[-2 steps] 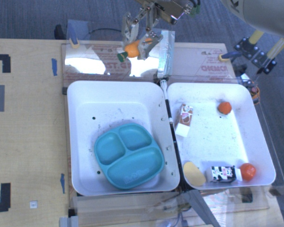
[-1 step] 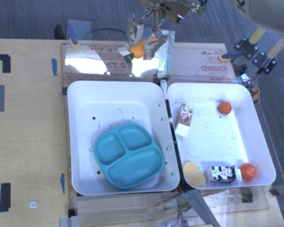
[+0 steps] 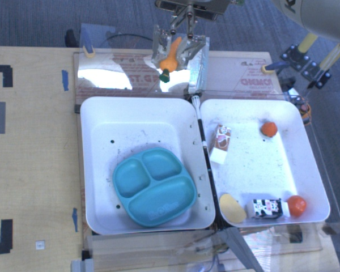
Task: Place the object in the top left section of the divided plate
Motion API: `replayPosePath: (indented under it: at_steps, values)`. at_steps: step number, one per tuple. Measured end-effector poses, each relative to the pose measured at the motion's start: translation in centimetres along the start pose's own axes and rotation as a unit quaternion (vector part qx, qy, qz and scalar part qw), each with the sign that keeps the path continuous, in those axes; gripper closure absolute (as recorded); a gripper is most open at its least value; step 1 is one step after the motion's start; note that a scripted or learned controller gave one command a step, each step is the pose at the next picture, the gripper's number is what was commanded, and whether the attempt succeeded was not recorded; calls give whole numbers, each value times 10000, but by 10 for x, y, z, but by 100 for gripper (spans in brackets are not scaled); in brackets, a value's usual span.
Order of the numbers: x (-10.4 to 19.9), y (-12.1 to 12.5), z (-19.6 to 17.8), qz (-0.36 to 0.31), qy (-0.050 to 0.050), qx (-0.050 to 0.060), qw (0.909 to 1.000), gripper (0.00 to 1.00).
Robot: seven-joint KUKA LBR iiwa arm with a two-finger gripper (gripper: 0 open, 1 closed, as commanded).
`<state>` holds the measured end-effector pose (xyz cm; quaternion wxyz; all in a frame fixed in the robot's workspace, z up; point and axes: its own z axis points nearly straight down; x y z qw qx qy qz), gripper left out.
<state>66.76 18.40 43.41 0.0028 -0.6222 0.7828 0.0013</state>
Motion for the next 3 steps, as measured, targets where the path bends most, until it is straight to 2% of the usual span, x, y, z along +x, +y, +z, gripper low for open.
replayPosePath:
  at_steps: [2, 3]
  values:
    - [27, -6, 0, -1050, 11, -18, 9945, 100]
    - [58, -14, 0, -1485, 13, -20, 9889, 100]
